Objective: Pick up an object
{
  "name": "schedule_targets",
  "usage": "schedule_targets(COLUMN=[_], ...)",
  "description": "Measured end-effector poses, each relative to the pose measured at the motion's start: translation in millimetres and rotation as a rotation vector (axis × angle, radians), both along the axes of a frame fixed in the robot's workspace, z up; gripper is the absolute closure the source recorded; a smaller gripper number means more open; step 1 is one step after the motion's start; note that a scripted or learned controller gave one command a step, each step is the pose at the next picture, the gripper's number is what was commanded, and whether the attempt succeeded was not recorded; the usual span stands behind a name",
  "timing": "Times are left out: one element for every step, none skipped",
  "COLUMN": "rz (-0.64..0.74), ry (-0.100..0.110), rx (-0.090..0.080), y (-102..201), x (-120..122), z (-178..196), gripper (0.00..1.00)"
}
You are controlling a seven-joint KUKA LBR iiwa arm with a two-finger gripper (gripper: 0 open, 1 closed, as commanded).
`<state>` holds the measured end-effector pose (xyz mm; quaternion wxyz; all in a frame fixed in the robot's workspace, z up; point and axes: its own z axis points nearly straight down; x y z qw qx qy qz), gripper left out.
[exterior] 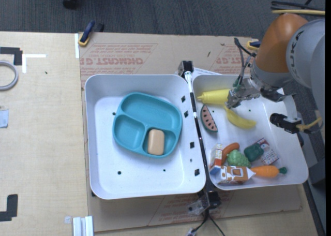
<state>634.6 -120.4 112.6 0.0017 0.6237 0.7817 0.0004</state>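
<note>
Hiding fingertips, hand (pixel 234 100) overlaps yellow bottle (pixel 213 96).

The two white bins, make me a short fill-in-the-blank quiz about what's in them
1. The blue divided plate lies in the ____ bin.
2. The tan bread roll sits in one of the plate's ____.
3. The gripper is down in the right bin next to the yellow ____.
4. The toy carrot is coloured ____.

Missing words: left; compartments; banana; orange

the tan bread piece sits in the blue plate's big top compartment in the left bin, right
Not quite. The camera view shows the tan bread piece in the blue plate's lower right compartment, not the big top one. The plate does lie in the left bin.
</note>
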Motion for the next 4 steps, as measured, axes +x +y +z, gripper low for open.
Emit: schedule_targets(rz=[0.0, -0.002, -0.002, -0.003], ry=[0.0, -0.002, -0.002, -0.004], rx=[0.0, -0.001, -0.001, -0.001], y=[0.1, -0.6, -0.5, -1.2], x=[0.0, 0.5, 0.5, 1.1], z=[0.0, 10.3, 10.3, 20.7], gripper=[0.0, 1.0, 0.0, 1.0])
